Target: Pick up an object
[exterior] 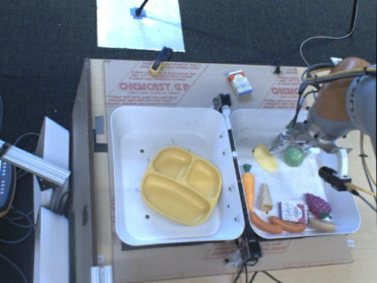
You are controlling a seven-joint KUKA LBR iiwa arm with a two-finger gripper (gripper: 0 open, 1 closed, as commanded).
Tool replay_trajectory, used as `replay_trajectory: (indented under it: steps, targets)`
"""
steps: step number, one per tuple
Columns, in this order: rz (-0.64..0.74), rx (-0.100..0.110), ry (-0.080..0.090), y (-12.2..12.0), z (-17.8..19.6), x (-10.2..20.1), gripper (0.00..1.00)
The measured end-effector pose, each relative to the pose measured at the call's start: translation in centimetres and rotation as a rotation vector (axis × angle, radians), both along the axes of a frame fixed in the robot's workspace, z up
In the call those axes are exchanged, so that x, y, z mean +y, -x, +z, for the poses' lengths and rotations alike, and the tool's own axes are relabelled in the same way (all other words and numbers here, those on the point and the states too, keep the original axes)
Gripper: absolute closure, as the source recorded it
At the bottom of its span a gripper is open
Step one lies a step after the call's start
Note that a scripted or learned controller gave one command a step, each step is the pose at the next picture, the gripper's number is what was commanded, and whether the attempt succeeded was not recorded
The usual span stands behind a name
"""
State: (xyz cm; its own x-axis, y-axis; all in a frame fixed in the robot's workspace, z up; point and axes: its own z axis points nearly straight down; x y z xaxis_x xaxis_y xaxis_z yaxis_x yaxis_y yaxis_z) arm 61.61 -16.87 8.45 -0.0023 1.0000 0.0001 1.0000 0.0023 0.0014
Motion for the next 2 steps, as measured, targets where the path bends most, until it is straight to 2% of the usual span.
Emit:
replay_trajectory:
  steps: [1,2]
  targets:
    - [0.0,-0.003,0.001,-0.1,1.1,-0.04,1.0]
    - [0.0,-0.003,0.0,-0.1,1.1,-0.03,0.0]
